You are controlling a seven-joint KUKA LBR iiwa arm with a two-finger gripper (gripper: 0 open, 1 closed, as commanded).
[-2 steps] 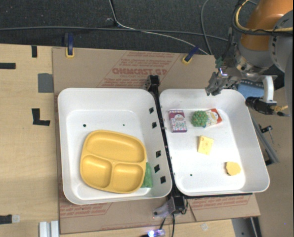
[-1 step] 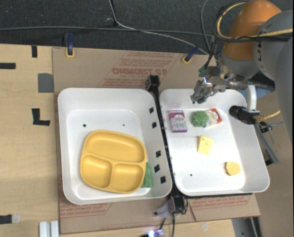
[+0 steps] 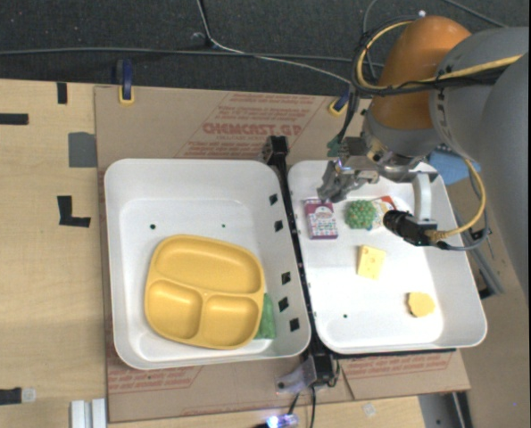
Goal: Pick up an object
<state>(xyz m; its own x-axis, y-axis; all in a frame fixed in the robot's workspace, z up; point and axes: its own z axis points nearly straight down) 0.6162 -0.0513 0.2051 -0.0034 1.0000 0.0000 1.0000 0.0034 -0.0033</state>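
We look down from one fixed camera above the bench (image 3: 33, 266), tilted at a slant so the far edge and the dark floor sit along the top of the frame. We stand far enough back to take in both white bins whole: the left bin (image 3: 122, 239) at centre-left, the right bin (image 3: 457, 319) at centre-right. The arm (image 3: 426, 61) enters at our upper right, close to the lens and looming large.

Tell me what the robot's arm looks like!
The arm is big, round and grey, with a shiny orange band above the wrist. Thin yellow and black cables loop around it. At the end sits a small silvery metal gripper.
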